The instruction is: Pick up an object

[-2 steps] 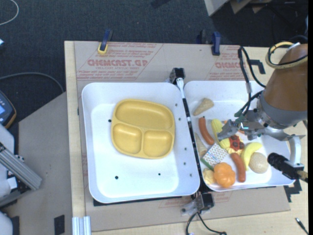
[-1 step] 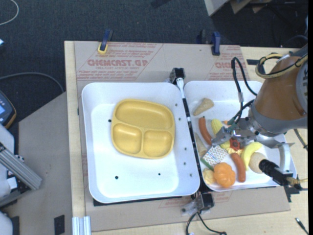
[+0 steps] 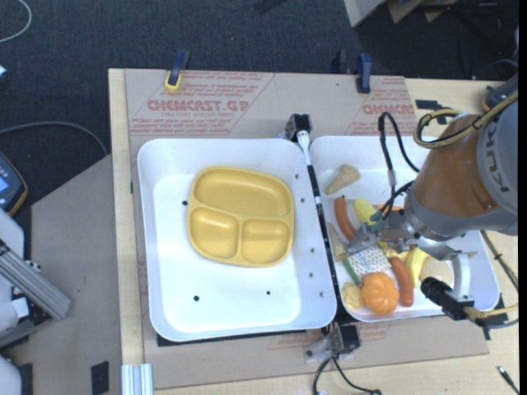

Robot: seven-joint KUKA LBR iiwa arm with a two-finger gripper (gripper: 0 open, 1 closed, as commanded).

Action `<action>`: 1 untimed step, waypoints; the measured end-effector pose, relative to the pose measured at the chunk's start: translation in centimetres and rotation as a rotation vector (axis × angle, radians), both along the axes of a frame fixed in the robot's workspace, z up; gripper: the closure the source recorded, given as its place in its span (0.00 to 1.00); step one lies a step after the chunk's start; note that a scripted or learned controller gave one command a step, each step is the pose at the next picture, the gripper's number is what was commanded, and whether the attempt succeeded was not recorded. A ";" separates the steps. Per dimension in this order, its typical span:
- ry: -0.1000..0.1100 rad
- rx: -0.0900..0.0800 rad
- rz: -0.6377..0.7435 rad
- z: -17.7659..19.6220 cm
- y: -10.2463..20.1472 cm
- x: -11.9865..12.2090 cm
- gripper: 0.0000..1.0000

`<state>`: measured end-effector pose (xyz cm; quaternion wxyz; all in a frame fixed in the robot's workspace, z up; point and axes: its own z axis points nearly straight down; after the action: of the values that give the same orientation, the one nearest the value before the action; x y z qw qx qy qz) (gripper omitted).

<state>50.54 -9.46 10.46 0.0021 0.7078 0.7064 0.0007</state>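
Pincer (image 3: 368, 241) sits low in the right bin (image 3: 486, 290), over the pile of toy food near the bin's left wall. Fingers are buried in clutter under the wrist; can't tell how far apart they are or whether anything is between them.

Key relation: closest candidate looks like the white mesh-patterned piece (image 3: 368, 261), directly on the near side of the pincer, touching or nearly so. The orange fruit (image 3: 380, 293) is just nearer again, against the bin's near edge. A red sausage (image 3: 403, 279) lies right of those, long axis running roughly far-to-near, slightly tilted. Another red sausage (image 3: 342, 216) lies on the pincer's far-left side, same rough orientation. My guess: a grasp across either sausage's short axis would be the cleaner bet; the pile is tight, so neighbours could get dragged.

Other contents of the right bin: tan bread-like piece (image 3: 342, 178) at the far end, well apart from the pincer; yellow item (image 3: 363, 211) beside the far sausage.

Left bin (image 3: 165, 303) holds one yellow sectioned plate (image 3: 241, 216), three compartments, nothing in them.

Both bins sit side by side on the desk (image 3: 123, 220).
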 end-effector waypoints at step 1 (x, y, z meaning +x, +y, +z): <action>-0.001 -0.005 -0.003 -1.7 -0.5 0.1 0.00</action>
<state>50.68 -9.91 8.75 0.0045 0.7090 0.7052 -0.0008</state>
